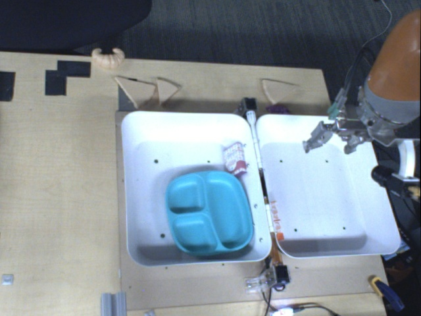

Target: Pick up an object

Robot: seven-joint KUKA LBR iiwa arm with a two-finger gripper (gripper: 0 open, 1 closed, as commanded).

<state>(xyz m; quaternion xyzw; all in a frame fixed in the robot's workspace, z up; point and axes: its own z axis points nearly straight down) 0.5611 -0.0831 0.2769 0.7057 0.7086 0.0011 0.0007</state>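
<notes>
A light blue divided plate [209, 211] lies in the left bin [141, 137], toward its front right. Just behind the plate, a small red and white packet [235, 158] rests near the bin's right wall. My gripper [333, 141] hangs over the back right part of the right bin [316, 209], far from both objects. Its fingers [315, 139] are spread open with nothing between them. The orange band of the arm sits above it at the right edge.
A black-handled tool [249, 108] lies along the seam between the two bins at the back. A small purple thing [280, 109] peeks out behind the right bin. The tan bench [59, 189] spreads to the left.
</notes>
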